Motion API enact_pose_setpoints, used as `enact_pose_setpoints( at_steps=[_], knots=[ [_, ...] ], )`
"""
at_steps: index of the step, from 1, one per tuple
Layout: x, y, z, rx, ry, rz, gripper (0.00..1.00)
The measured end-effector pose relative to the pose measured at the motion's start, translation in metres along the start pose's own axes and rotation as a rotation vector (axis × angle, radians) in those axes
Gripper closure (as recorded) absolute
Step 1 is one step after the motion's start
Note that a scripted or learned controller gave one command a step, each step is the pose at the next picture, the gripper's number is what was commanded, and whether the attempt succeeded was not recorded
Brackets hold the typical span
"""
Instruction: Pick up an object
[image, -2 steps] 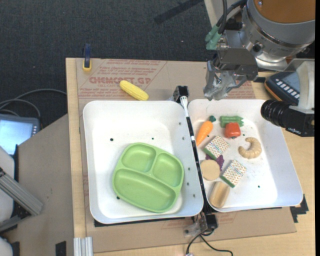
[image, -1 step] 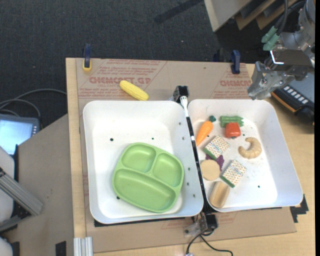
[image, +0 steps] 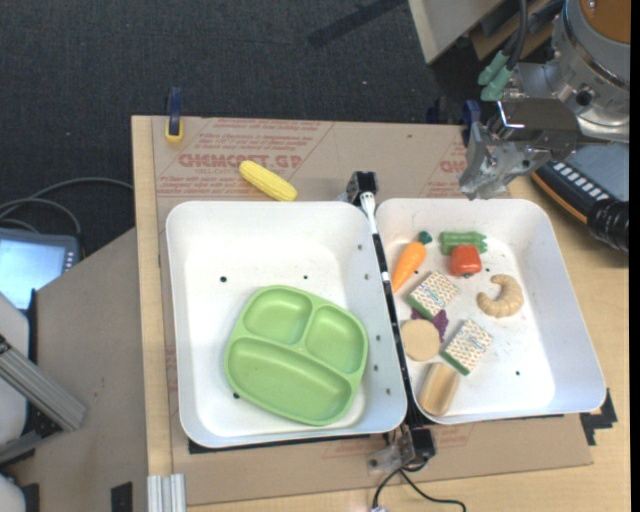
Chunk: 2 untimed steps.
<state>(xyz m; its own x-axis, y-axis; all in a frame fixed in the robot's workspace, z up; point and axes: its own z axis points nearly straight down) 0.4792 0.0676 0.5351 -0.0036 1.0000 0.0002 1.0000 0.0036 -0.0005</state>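
Observation:
My gripper hangs above the far edge of the right bin, with nothing visible between its fingers. In that bin lie an orange carrot, a green and red pepper-like toy, a tan croissant, two patterned packets, a round tan disc and a tan bread roll. The gripper stands just beyond the pepper toy, apart from every object.
The left bin holds a green divided plate. A yellow corn cob lies on the cardboard behind the left bin. A black clip sits where the bins meet at the back.

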Motion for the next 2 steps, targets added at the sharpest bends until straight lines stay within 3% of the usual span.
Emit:
enact_pose_setpoints(
  at_steps=[1, 2],
  knots=[
    [0.0612, 0.0036, 0.0003, -0.001, 0.001, -0.003, 1.0],
    [0.0576, 0.0037, -0.0001, -0.002, 0.0, 0.003, 0.0]
  ],
)
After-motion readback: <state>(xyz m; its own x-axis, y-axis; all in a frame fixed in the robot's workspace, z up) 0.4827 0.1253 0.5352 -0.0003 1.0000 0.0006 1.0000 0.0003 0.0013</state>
